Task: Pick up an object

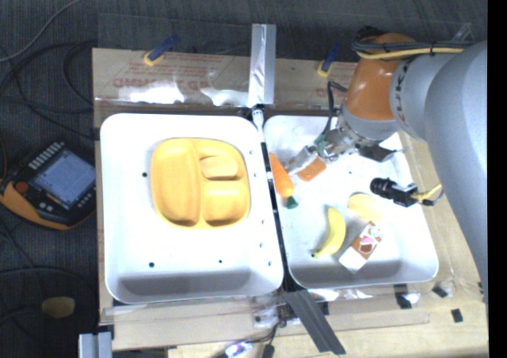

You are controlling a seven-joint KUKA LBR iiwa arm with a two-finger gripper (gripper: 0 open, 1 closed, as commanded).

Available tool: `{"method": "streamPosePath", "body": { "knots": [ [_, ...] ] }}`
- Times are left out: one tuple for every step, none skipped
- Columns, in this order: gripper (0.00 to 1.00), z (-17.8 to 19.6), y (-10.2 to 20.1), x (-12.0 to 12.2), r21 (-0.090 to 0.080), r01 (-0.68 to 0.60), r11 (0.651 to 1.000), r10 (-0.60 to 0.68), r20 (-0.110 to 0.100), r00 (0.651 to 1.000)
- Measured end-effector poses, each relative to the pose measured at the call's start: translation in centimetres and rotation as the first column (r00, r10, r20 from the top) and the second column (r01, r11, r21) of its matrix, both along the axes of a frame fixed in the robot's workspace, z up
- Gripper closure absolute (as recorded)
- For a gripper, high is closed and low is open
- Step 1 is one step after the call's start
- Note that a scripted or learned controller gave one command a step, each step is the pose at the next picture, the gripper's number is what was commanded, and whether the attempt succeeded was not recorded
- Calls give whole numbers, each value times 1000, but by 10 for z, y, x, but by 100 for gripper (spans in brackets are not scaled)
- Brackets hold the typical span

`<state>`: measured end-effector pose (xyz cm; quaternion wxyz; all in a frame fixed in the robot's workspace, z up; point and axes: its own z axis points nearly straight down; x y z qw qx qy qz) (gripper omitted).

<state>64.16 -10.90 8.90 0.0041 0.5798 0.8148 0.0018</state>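
grey arm with orange band entered from the right of the frame, wrist bent down over the upper part of the right bin [420,265]. gripper [303,160] reached toward the bin's upper left, tip low beside a small orange block [313,170]. whether the fingers were apart or together could not be told at this slant; nothing was seen between them, so no hold was recorded.

contents of the right bin, all loose on the floor: carrot [280,177] lying along the left wall, green end toward frame bottom; banana [333,233] near centre, lower; a pale yellow rounded piece [365,205] just right of the banana's top; a small white carton with a red and brown print [362,245] lower right, touching or nearly touching the banana. a black fitting with a yellowish cable [400,190] hung off the arm over the bin's right side.

left bin [119,269] held a yellow divided tray [200,180], roughly centred, well away from the arm.

judgement: the orange block was the likely target, since the tip sat just beside it. its place near the carrot and the wall probably explained the slanted approach; the crowding might let the fingers nudge the carrot or pinch short. the pick looked not yet done.

outside the bins, a handheld controller [51,182] lay on the floor at frame left.
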Motion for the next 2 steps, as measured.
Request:
{"method": "streamPosePath", "body": {
  "knots": [
    [100, 10, 0, 1, 0, 1, 1000, -1, 4, 1000],
    [100, 140, 54, 22, 0, 65, 998, -65, -9, 998]
  ]
}}
